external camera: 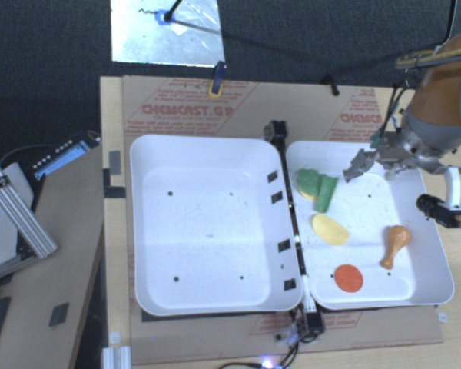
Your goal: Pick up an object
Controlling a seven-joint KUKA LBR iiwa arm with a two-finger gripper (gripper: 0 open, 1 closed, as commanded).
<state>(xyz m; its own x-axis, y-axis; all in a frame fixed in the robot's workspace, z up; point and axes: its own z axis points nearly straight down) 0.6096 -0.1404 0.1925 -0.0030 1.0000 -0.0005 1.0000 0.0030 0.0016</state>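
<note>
The right bin holds several toy foods. A green piece lies at its upper left. Below it rests a yellow piece. A red disc sits near the front wall, and an orange drumstick lies to the right. My gripper hangs over the bin's upper middle, just right of the green piece. Its fingers are spread open and hold nothing.
The left bin stands beside the right one, with a black clip strip along the shared wall. A black part juts over the right bin's right rim. A foil sheet lies beyond the bench.
</note>
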